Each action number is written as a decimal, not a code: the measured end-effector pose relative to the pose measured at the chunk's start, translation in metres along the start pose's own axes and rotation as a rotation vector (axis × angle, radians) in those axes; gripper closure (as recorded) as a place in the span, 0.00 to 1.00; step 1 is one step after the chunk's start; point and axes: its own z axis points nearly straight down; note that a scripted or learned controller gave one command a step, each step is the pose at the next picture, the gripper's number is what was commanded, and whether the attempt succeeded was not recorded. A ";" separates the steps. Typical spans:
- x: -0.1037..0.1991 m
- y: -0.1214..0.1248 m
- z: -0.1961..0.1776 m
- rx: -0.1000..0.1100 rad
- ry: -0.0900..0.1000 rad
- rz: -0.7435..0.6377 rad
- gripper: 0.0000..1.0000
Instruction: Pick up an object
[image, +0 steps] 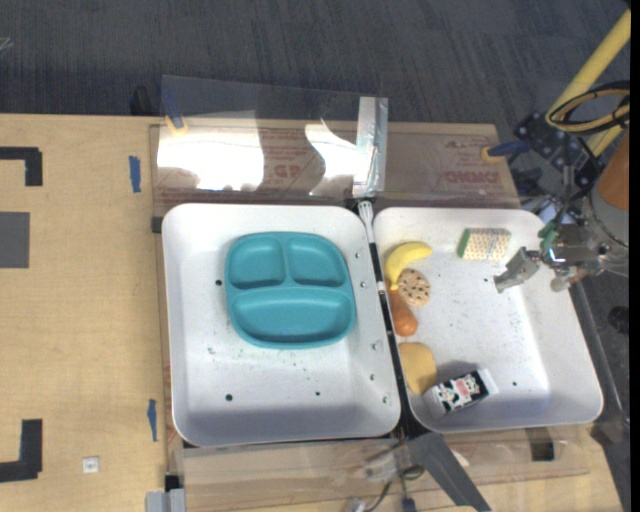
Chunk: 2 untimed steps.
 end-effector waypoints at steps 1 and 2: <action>0.022 0.059 0.129 -0.011 -0.003 -0.055 0.00; 0.015 0.061 0.132 -0.006 -0.002 0.051 0.00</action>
